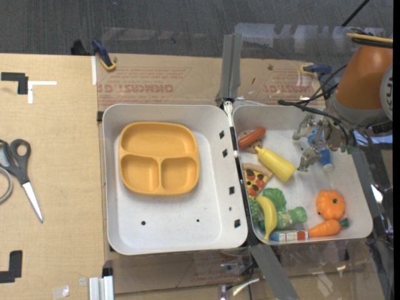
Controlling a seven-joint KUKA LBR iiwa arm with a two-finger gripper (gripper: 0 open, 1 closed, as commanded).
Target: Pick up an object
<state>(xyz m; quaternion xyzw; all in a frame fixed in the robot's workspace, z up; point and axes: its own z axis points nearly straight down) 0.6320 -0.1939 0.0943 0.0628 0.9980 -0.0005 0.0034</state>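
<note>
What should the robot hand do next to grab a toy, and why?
Probably drop a little and slide toward the yellow mustard bottle. The gripper hangs over the right bin with nothing between its fingers, and that bottle looks like the closest toy, lying just to its left in this view.

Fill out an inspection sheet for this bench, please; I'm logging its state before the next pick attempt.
Surface: cardboard-covered bench bearing a left bin and a right bin.
Job's things: right bin holds a hot dog, mustard bottle, pizza slice, banana, broccoli, pumpkin, carrot.
Clutter: yellow divided plate in the left bin; scissors on the bench.
Grippers: gripper over the right bin, above bare floor, nothing between its fingers.
Cables: black cables near the wrist.
Surroundings: blue clamp at the bench's far edge.
</note>
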